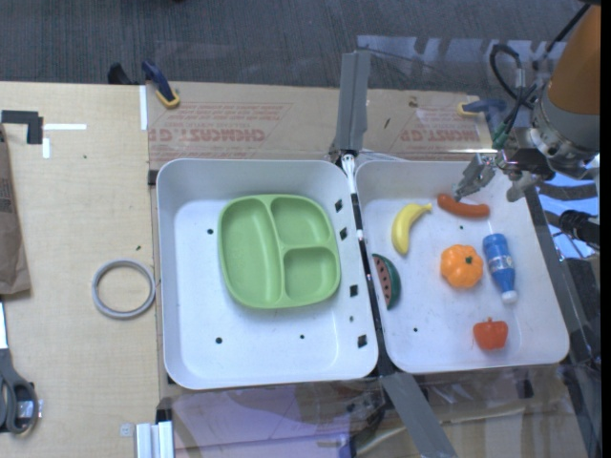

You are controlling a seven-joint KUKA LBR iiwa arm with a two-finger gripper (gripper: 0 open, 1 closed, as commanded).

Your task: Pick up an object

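Observation:
The right bin (544,351) holds a yellow banana (409,225), a red sausage (464,206), an orange pumpkin-like fruit (461,265), a blue bottle (499,265), a red pepper (491,334) and a watermelon slice (387,281) at its left wall. My gripper (495,179) hangs over the bin's far right corner, just above and right of the sausage. Its fingers stand spread apart with nothing between them.
The left bin (181,342) bears a green divided plate (280,250). A grey tape ring (123,287) lies on the bench to the left. Cables and the arm's orange band (579,65) crowd the upper right corner.

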